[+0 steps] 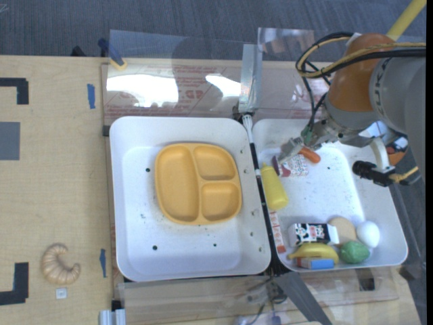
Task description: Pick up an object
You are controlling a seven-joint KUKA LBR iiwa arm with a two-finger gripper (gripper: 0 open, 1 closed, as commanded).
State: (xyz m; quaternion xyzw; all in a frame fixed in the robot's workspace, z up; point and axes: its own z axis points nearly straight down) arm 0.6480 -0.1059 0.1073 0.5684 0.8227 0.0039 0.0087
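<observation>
Grey two-finger gripper (292, 149) low over far-left of right white bin (389, 239), beside small orange carrot-shaped toy (309, 155), apparently for a grab; finger state indiscernible.

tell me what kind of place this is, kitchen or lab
Most likely a robotics lab test bench, not a kitchen: a robot arm reaches over two white bins, the food looks like toys, such as the banana, and tape marks dot the bench.
</observation>
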